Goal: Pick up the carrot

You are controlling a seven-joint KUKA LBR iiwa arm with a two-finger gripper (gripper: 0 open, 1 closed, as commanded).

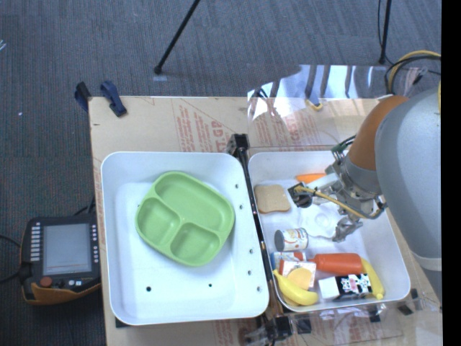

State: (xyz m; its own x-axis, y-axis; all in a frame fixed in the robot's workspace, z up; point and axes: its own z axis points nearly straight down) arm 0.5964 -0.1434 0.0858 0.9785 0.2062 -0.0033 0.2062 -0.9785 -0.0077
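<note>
Carrot [310,178], long axis left-right

Red print on the cardboard [167,125], none legible

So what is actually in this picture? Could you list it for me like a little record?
left bin: one green divided plate
right bin: carrot, bread slice, can, orange bottle, banana
carrot: lies by the bin's far wall
hand: over the right bin, close beside the carrot
arm: reaches in from the right
</note>
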